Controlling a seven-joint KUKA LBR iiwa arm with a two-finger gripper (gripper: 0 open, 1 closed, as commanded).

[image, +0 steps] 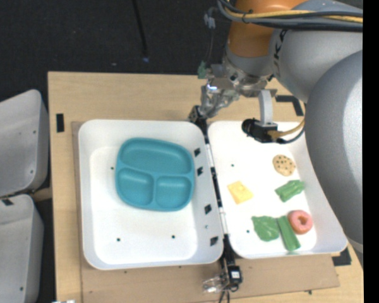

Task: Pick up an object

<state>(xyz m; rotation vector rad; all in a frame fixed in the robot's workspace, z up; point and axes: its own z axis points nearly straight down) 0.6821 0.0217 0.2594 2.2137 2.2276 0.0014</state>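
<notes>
A robot claw [210, 101] hangs over the far end of the divider between two white bins; whether it is wide or narrow cannot be told. The toy food lies nearer the camera in the right bin [240, 145]: cookie [283, 164], cheese wedge [240, 192], green pieces, pink donut [299, 221]. The left bin [95, 232] holds a teal divided plate [155, 173].

Light wood bench top [132, 93], plain, on a dark floor [82, 24], near black. A thin dark line crosses the floor top-left, possibly a cable [138, 19]. White panels [12, 144] sit off the bench's left edge. Lighting even, no hard shadows.
</notes>
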